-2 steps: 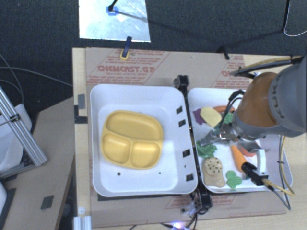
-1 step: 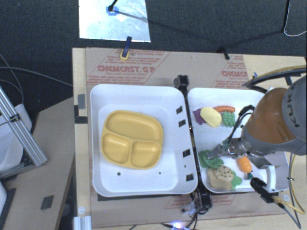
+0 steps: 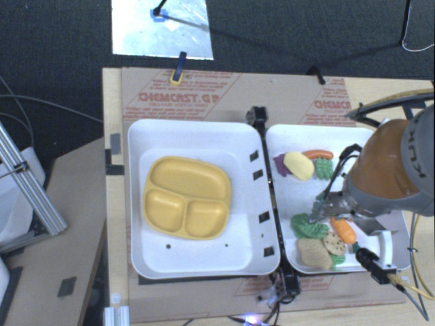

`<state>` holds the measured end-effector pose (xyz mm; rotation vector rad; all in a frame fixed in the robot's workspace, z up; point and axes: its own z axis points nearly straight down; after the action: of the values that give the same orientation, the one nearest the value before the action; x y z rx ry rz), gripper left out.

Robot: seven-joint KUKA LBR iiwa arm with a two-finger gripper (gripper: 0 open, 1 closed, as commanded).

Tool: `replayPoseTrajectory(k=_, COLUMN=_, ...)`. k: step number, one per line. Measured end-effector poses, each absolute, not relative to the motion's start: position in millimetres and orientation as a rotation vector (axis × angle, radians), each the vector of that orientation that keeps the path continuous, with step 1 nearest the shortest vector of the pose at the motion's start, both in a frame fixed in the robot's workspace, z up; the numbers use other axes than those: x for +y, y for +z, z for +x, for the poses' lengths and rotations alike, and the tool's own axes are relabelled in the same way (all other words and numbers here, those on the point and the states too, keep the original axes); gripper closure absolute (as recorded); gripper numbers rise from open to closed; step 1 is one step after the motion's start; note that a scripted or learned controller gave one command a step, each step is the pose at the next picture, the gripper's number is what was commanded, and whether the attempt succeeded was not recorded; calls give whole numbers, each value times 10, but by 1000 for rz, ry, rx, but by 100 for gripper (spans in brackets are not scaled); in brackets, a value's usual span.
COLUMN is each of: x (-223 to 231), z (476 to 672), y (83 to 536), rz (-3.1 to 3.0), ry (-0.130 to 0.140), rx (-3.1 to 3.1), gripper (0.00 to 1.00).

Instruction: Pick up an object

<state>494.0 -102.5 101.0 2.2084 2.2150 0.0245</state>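
Note:
The right bin (image 3: 285,138) holds several toy foods. A yellow lemon-like piece (image 3: 299,165) lies at the back beside a purple piece (image 3: 280,163), a red-orange stick (image 3: 317,155) and a small green piece (image 3: 325,169). At the front lie a green leafy piece (image 3: 309,226), an orange carrot (image 3: 344,231), a brown ridged slice (image 3: 334,244) and a tan bread piece (image 3: 314,253). My gripper (image 3: 321,211) is low in this bin, right at the back edge of the green leafy piece and next to the carrot. The arm's orange band (image 3: 380,168) covers the bin's right part.
In the left bin (image 3: 143,141) lies a yellow three-compartment plate (image 3: 187,197). A black divider with clips (image 3: 266,182) runs between the bins. A metal frame (image 3: 27,182) stands off the bench at the left, and cables trail at the right.

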Motion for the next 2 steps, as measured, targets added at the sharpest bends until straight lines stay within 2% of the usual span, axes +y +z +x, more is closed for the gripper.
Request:
replayPoseTrajectory(k=1, x=-916, z=4904, y=956, rz=2209, ry=10, rx=2215, gripper=100)
replayPoseTrajectory(k=2, x=-283, z=4897, y=1895, rz=2205, ry=13, rx=2229, gripper=100)
